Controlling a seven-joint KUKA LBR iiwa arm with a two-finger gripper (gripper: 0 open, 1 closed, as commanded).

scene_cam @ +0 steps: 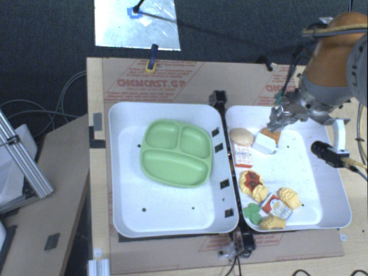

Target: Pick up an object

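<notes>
**Camera view: the pincer sits low over a white and orange block in the right bin**

Camera view looks down on a brown tabletop (172, 79) with two white bins side by side. The left bin (123, 211) holds a green tray (176, 152). The tray has three parts, two small ones at the back and one long one at the front.

The right bin (322, 194) holds toy food. A tan bun (241, 136) lies near the back, close to the wall between the bins. Just in front of it lies a small white packet with red marks (243, 155). A red and yellow piece (251, 181) lies nearer the front. At the front edge sit a green piece (252, 213), a red and white packet (279, 207) and some yellow pieces (289, 197), all close together.

The grey arm (336, 56) comes in from the right. Its pincer (280, 121) points down into the back of the right bin. A white and orange block (265, 142) lies right under the tip, just beside the bun. The tip seems to touch the orange end of the block. I cannot tell if the pincer is apart or together, or if it grips the block.

A black bar (326, 153) sticks out over the right side of that bin.
</notes>
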